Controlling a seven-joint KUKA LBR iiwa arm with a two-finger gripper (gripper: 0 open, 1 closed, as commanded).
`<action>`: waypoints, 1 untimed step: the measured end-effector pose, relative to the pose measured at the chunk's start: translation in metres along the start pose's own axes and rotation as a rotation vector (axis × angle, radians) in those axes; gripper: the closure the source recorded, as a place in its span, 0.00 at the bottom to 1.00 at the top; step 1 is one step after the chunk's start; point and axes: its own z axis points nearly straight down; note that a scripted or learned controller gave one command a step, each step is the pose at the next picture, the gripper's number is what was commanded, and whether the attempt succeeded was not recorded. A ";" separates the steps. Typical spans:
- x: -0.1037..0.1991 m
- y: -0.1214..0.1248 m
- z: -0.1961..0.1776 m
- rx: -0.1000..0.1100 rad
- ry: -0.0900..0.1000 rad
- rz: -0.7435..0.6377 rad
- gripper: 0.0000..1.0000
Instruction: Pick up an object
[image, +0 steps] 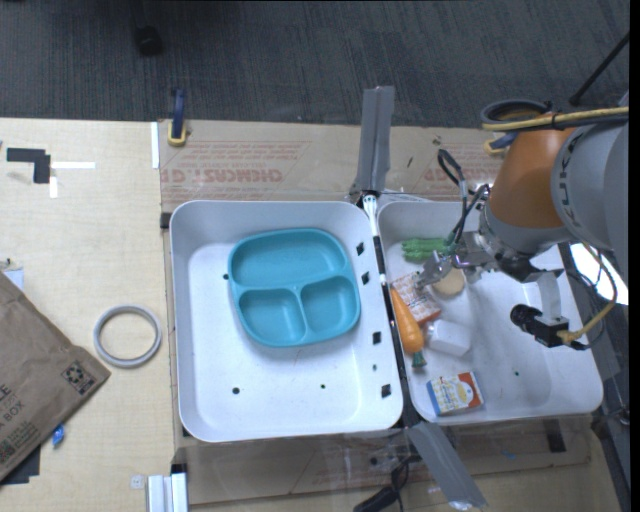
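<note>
My gripper (438, 270) hangs low in the right bin (560, 390), near its upper left part. Just below and to the right of it lies a round tan object (452, 286), partly covered by the gripper. A green object (425, 246) lies just above the gripper. To the left lie an orange carrot (407, 325) and an orange snack packet (420, 300). A white block (449, 340) and a small printed carton (455, 392) sit lower in the bin.
The left bin (200, 400) holds a blue divided plate (295, 287). On the bench to the left lie a tape ring (127, 334) and a brown cardboard box (35, 380). A black cable fitting (540, 324) hangs over the right bin.
</note>
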 end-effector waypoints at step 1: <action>0.001 0.001 -0.010 0.000 0.004 0.002 1.00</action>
